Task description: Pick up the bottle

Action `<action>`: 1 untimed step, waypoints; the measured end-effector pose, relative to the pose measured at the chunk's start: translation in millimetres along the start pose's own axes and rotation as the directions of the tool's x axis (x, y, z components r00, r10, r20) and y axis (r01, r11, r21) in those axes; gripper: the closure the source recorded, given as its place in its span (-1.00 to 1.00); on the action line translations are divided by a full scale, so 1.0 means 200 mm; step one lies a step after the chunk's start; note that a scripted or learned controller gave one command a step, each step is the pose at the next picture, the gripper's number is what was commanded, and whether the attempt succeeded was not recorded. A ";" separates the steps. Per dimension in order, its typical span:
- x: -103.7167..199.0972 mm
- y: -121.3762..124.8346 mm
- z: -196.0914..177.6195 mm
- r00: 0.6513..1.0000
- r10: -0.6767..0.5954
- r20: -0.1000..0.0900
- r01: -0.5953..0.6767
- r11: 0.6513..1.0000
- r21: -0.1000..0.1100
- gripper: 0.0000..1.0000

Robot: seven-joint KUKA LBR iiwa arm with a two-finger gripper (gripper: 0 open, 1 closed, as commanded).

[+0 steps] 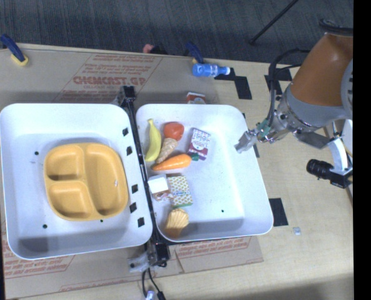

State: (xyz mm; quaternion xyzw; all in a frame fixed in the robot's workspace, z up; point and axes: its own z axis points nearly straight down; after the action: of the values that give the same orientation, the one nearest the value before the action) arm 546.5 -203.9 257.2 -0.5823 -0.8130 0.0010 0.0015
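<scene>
In the left bin (pixel 17 230), toward the near edge of the worktop (pixel 310 230), lies a yellow divided plate (pixel 84 180). The right bin (pixel 248 192) holds small food items along its left side, among them a banana (pixel 152 141), a carrot (pixel 171 162) and a tomato (pixel 173 130). The jaws of the gripper (pixel 247 141) hang over the right rim of this bin, and I cannot tell if they are open or closed; the blue bottle (pixel 207 70) lies outside the bins, near the far edge of the worktop.

Single fixed camera, mounted above the worktop (pixel 298 255), looking down at a slant. Far enough back to take in both white bins (pixel 10 186) side by side, centre frame. Arm (pixel 320 80) enters from the right edge, upper right.
</scene>
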 end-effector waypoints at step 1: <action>0.07 -0.32 0.05 0.988 -0.155 0.000 0.155 0.988 -0.001 1.00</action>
State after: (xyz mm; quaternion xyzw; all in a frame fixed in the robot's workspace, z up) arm 481.6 -211.1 248.3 -0.5172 -0.8558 0.0005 0.0013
